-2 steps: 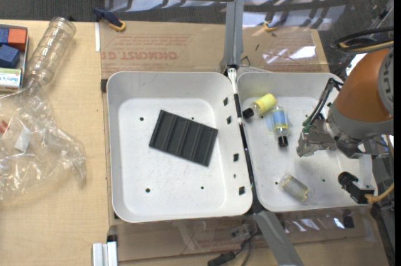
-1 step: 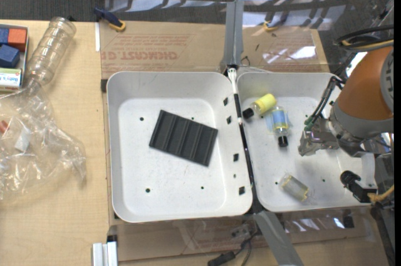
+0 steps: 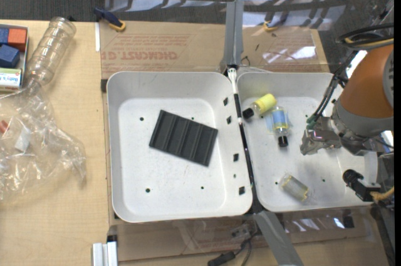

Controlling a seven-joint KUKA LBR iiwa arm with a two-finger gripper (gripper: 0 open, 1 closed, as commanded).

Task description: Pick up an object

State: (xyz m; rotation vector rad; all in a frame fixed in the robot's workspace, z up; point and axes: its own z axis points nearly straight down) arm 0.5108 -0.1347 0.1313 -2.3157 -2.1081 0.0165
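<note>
Gripper (image 3: 311, 141) in right bin (image 3: 326, 199) | jaws: state cannot be told | nearest: blue tube (image 3: 279, 122), just left, long axis running near-far.

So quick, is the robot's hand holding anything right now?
End effector: over the right bin, open or closed cannot be told; nothing seen in its grip.

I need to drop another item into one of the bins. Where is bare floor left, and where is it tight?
The left bin has bare floor all around the dark ribbed panel, widest below it and along its left wall. The right bin is crowded: yellow cylinder, blue-labelled bottle, clear object and gripper. Its lower-left corner is barest.
</note>
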